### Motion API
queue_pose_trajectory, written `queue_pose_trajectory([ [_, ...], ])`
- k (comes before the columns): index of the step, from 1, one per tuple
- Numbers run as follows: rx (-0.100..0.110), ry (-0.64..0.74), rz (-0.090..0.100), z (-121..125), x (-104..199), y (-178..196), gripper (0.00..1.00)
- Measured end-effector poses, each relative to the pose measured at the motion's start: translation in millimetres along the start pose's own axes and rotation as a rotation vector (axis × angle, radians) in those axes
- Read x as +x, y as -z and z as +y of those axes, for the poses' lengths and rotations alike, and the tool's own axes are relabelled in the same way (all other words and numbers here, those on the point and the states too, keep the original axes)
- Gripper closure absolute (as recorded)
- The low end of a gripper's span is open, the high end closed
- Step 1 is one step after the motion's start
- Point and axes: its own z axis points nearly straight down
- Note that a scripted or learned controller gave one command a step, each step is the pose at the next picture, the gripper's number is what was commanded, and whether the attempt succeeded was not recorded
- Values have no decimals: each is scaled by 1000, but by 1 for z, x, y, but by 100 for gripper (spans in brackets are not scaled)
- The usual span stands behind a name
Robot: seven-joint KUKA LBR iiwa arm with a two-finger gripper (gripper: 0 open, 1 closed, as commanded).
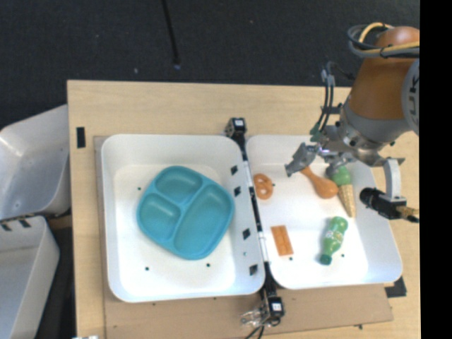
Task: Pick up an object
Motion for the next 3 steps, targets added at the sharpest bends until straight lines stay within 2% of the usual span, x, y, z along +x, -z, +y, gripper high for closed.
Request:
queue_pose_trajectory([
  [1,3,-3,-2,4,3,-43,0],
  [3,5,-6,-2,11,1,-152,0],
])
